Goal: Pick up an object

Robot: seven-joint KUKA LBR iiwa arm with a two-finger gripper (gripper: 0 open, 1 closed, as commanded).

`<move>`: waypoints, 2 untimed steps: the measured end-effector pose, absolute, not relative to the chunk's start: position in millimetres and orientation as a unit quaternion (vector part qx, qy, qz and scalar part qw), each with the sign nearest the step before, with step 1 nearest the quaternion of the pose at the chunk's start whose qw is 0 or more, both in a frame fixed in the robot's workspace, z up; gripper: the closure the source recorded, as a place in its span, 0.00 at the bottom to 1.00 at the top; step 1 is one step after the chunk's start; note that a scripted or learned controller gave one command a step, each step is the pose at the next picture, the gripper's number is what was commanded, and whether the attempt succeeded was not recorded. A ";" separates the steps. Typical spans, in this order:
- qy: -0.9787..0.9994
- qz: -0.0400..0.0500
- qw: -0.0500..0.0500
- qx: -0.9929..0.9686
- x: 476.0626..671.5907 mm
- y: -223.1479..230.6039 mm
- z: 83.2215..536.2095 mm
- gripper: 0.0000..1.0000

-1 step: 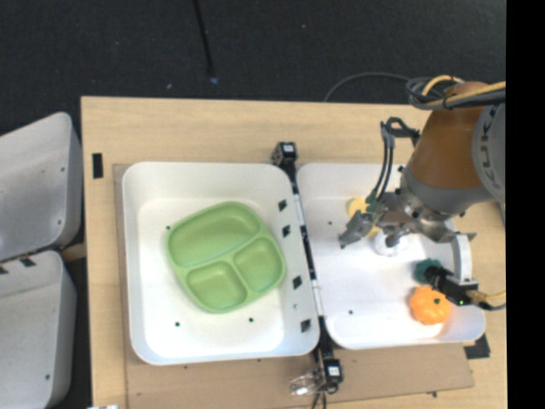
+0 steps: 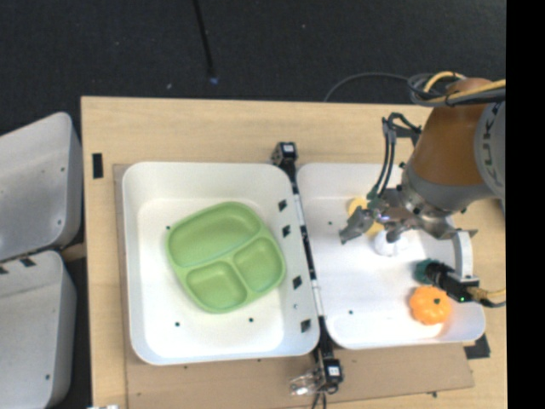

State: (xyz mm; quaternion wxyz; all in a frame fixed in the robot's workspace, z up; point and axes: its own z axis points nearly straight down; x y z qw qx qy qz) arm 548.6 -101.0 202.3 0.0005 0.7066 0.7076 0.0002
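Two-finger gripper (image 2: 375,228) low in right white bin (image 2: 341,313), fingers' state unclear; orange round fruit-like object (image 2: 430,306) nearby; green divided plate (image 2: 225,256) in left bin (image 2: 145,313).

The grey KUKA arm (image 2: 485,147) reaches in from the right side of the scene, its broad orange band (image 2: 450,143) sitting just above the wrist and turned toward the camera. Below the band the grey wrist section (image 2: 430,196) points downward and a little to the left. Dark cables loop from the far side of the wrist and run down along it. The two-finger gripper (image 2: 375,224) hangs at the arm's lower left end, low over the scene's right half, its dark metal fingers (image 2: 356,227) angled toward the left. Whether those fingers are parted or closed cannot be made out from this slanted overhead view.
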 end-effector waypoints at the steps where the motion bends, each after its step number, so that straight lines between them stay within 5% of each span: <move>1: 0.706 -0.001 -0.001 0.708 556.7 -101.4 143.4 0.00; 2: 0.705 -0.001 -0.001 0.709 556.3 -102.4 98.3 0.00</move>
